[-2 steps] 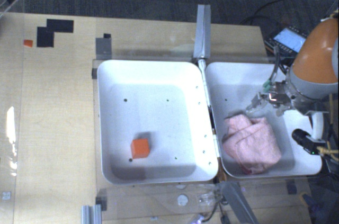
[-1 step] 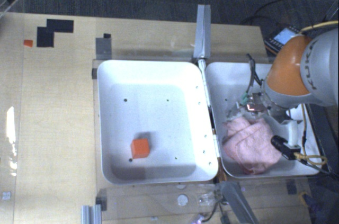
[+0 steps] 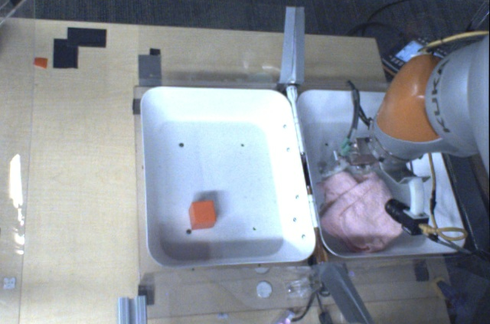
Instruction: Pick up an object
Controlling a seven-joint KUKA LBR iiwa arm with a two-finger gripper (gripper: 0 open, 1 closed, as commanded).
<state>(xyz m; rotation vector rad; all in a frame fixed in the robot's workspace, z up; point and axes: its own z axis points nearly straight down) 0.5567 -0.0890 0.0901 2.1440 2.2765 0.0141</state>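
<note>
Reaching in from the right, the arm [image 3: 436, 104] bends down over the right bin [image 3: 325, 112], its orange band uppermost. Its gripper [image 3: 360, 154] sits low at the upper edge of the pink cloth [image 3: 358, 211]; grip state cannot be told. Count: two bins, one cloth, one orange block [image 3: 203, 214]. The cloth lies bunched in the right bin's near half, with no clear long axis. The block rests in the left bin [image 3: 222, 104], near-left area, edges slightly skewed to the bin walls.
</note>
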